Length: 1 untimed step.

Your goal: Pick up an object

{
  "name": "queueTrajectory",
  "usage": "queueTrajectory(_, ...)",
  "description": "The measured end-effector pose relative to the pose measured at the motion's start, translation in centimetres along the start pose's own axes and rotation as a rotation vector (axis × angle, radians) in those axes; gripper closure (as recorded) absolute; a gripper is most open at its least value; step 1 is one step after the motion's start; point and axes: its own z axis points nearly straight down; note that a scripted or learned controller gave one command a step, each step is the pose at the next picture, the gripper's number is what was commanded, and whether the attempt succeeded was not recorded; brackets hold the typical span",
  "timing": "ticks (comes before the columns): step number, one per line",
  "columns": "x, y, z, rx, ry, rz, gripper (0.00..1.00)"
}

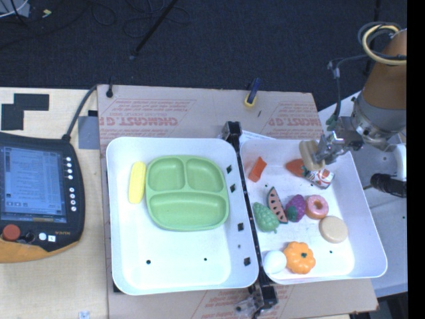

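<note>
The right bin (pixel 362 198) holds several toy foods: an orange-red wedge (pixel 256 169), a red piece (pixel 295 167), a watermelon slice (pixel 275 205), a green bunch (pixel 265 218), a purple fruit (pixel 296 208), a pink donut (pixel 317 207), a tan bun (pixel 333 229), an orange pumpkin (pixel 299 257) and a white egg (pixel 274 262). My gripper (pixel 317 158) hangs low over the bin's far side, just above a small red-and-white can (pixel 321 177). A tan block (pixel 307 154) sits at the gripper's left side; whether it is held is unclear.
The left bin (pixel 126 258) holds a green divided plate (pixel 186 193) and a yellow piece (pixel 137 181). A black teach pendant (pixel 36 188) lies at the left of the bench. A blue-and-yellow clamp (pixel 252 93) sits at the cardboard's far edge.
</note>
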Motion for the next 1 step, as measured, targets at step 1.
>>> queueTrajectory(1,5.12,-1.43,-0.91,0.005,0.002,-0.001,1.00)
